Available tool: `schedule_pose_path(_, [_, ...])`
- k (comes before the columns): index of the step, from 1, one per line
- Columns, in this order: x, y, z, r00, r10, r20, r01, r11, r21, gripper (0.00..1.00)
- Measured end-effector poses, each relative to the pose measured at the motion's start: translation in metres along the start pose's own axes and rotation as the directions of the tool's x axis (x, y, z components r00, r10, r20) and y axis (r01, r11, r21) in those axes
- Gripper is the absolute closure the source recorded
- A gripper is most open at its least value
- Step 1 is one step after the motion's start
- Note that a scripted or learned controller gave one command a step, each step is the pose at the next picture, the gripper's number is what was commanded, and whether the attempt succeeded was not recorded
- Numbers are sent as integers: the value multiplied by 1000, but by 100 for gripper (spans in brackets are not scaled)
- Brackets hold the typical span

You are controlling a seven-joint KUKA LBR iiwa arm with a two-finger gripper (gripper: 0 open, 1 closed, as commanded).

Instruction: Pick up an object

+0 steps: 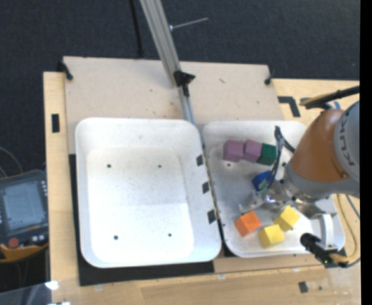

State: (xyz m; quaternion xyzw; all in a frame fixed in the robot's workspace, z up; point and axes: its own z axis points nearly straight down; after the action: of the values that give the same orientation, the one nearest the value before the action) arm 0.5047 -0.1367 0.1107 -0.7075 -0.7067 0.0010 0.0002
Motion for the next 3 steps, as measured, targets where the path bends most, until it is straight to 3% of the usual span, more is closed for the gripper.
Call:
schedule_pose_path(1, [-1,1,13,1000,1,0,-1,1000,-3,0])
schedule_pose_path(2, [-3,2,1,1000,6,1,-6,1000,-8,100])
schedule_pose_path(3, [-2,2,-62,1000,-4,1,4,1000,-10,100])
